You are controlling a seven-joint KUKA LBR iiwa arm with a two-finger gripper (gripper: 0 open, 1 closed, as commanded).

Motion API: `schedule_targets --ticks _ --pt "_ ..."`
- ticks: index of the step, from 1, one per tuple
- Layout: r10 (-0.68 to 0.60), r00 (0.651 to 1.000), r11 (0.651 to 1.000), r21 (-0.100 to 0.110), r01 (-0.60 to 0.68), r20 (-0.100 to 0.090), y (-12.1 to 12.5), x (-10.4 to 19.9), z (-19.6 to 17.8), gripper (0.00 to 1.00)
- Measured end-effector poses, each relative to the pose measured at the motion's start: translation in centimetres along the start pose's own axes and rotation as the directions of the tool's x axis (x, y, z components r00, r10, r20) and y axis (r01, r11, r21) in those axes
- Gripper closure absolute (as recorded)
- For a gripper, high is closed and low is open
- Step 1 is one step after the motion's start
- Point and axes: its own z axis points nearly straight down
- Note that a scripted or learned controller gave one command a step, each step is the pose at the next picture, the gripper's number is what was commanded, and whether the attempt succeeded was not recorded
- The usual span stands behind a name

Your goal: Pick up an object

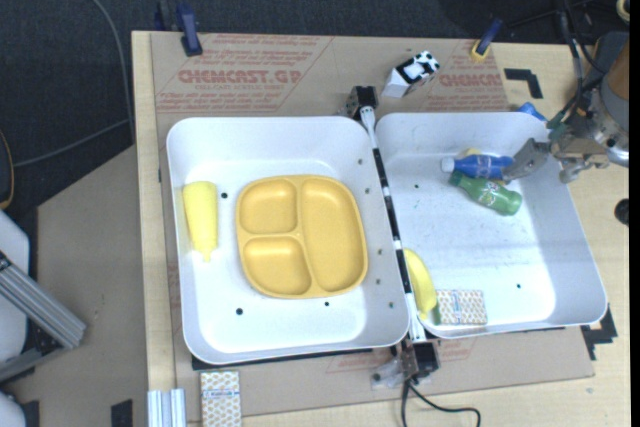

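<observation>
Two shallow white plastic bins sit side by side on the bench [300,55], which is covered with a brown printed cardboard sheet. The left bin [200,140] holds two things: one pale yellow soft banana-shaped toy [200,215] lying lengthwise near its left wall, and one yellow rounded plastic plate with three compartments [301,235] in the middle of the floor, apart from the toy. The right bin [575,255] holds four things. One yellow curved banana-like piece [420,282] lies against its left wall near the front corner, and just beside it, touching or nearly so, lies one small flat packet with a speckled print [460,306]. Toward the back of this bin, one blue and white plastic bottle [478,164] lies on its side, and one green plastic bottle [492,194] lies tilted just in front of it, the two touching. Behind the bins, on the cardboard, stands one small black and white toy figure [414,72], with one blue clamp [187,28] at the back left edge of the bench. The grey arm comes in from the right at the back corner of the right bin, and its hand [535,158] reaches low over the bin floor toward the two bottles, its tip just beside the blue one; whether the hand is open or closed cannot be made out, and no object is seen gripped in it.
</observation>
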Motion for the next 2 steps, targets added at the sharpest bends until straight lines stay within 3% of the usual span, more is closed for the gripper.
schedule_targets --ticks 1,2 --pt "0.0 1.0 1.0 0.004 0.0 -0.002 3.3 3.1 8.8 0.0" --pt "0.0 1.0 1.0 0.001 0.0 -0.001 6.2 4.7 13.1 0.0"
